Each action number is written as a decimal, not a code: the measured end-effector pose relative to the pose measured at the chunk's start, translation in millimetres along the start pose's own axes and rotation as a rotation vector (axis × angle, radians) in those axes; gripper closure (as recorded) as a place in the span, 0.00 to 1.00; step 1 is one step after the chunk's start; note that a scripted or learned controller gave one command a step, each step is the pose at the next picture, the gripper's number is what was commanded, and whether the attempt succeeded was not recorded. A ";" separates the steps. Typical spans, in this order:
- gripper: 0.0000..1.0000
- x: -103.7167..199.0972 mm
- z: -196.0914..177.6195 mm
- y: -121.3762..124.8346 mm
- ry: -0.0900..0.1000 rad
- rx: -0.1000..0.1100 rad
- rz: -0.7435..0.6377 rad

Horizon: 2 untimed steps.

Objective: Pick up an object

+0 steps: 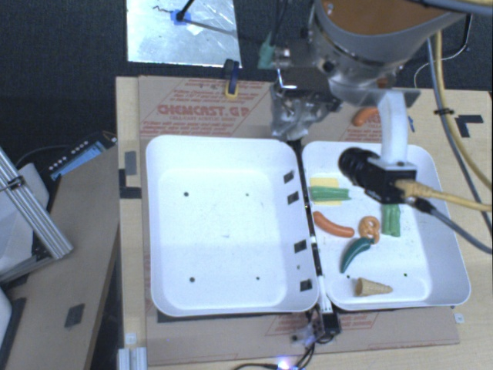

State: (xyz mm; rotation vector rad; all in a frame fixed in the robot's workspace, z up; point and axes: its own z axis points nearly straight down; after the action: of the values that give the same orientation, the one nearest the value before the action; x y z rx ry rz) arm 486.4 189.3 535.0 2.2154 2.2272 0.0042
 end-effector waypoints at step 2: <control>1.00 27.9 0.0 0.3 0.000 0.000 0.002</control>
State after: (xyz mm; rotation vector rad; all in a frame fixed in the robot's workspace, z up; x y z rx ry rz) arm 486.6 217.2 535.1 2.2173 2.2251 0.0041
